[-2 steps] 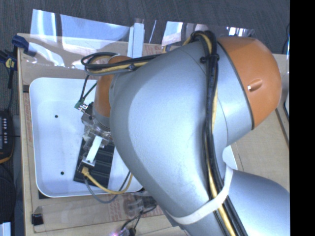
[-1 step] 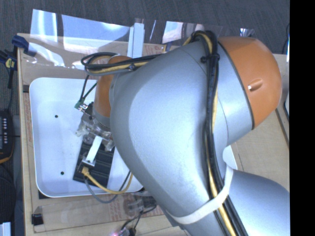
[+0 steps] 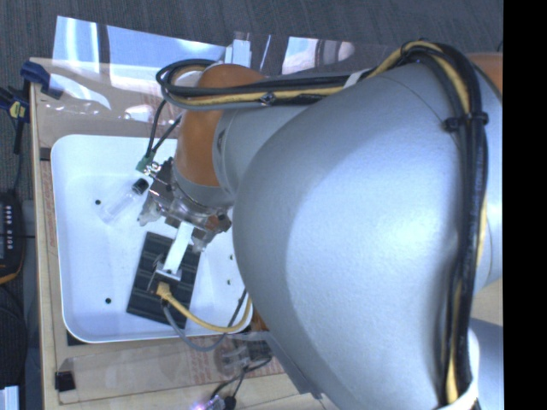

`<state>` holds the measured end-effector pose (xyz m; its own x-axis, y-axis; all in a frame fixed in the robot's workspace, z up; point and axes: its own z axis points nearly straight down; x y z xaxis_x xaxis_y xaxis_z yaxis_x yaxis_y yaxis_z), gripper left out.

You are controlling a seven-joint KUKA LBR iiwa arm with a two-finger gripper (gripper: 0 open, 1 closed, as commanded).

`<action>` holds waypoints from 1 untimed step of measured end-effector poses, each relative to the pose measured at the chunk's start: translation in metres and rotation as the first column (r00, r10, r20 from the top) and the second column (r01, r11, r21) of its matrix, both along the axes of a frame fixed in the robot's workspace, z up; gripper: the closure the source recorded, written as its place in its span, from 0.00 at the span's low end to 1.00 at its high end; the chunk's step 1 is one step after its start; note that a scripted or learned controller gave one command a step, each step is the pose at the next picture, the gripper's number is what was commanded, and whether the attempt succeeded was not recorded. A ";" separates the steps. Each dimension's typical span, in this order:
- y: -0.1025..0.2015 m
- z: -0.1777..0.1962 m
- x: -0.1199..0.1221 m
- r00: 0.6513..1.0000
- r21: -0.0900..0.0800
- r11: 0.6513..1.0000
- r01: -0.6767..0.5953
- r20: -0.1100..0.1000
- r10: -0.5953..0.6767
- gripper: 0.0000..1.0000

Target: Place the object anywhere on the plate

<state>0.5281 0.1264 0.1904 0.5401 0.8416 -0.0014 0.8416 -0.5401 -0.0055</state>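
My gripper (image 3: 147,191) hangs low over the left white bin (image 3: 77,254), reaching in under the orange wrist band (image 3: 201,143). Just left of its tip a faint, clear, glassy shape (image 3: 114,206) lies on the bin floor, too pale for me to name. I cannot tell whether the tip touches it. The bulky grey arm (image 3: 359,229) hides the right half of the bench.
Two small dark specks (image 3: 98,202) (image 3: 108,300) dot the bin floor. The bin's left wall and its near-left corner show bare white. A wooden bench edge (image 3: 38,229) and dark gear lie left of the bin.
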 end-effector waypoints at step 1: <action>0.043 -0.099 0.044 1.000 -0.002 1.000 0.016 0.001 -0.016 0.00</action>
